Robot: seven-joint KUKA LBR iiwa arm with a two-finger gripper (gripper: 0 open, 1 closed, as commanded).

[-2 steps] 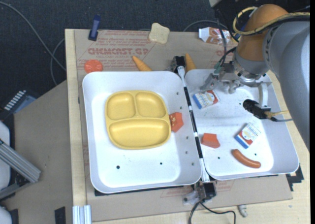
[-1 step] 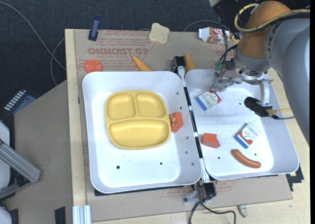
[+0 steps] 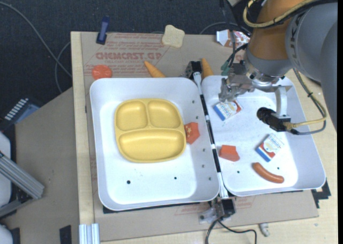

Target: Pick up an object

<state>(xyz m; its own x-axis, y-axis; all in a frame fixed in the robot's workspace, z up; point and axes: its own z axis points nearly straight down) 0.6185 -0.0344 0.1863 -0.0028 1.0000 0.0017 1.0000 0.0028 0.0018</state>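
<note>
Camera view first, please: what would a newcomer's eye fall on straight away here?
The yellow divided plate in the left bin stands out most, with a small red piece at its right edge. Next comes the grey and orange arm, its gripper low over a blue and white packet in the right bin.

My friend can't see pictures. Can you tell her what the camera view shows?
A grey robot arm's gripper hangs over a small blue-and-white packet in the right white bin, which also holds a toy sausage. The left bin holds a yellow divided plate.
</note>
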